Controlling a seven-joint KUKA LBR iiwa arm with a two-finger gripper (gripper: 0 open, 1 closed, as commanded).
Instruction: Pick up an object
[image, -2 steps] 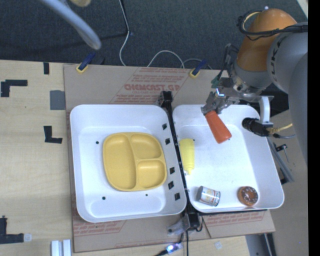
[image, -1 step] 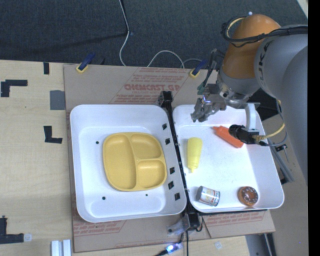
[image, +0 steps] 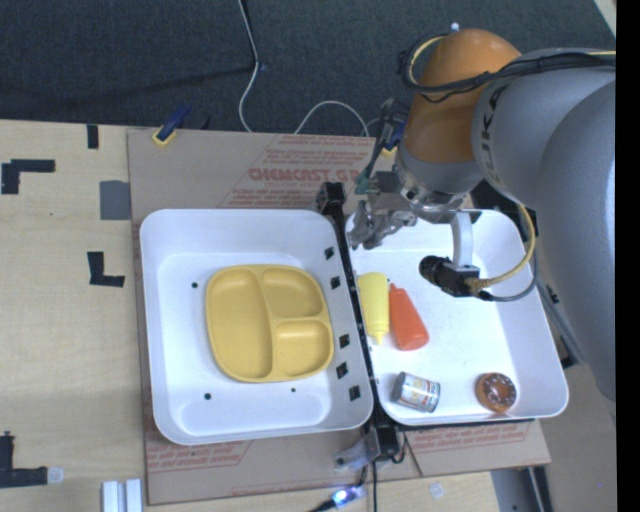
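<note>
Hovering over the right bin's (image: 520, 300) far left corner, the gripper (image: 372, 228) sits beyond the yellow (image: 375, 305) and orange (image: 407, 319) items; finger state indeterminable.

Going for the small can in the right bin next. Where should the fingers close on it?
The can lies on its side, apart from the donut. Probably come straight down and close across its round body at mid-length, fingers on the curved sides; its ends give less purchase.
</note>
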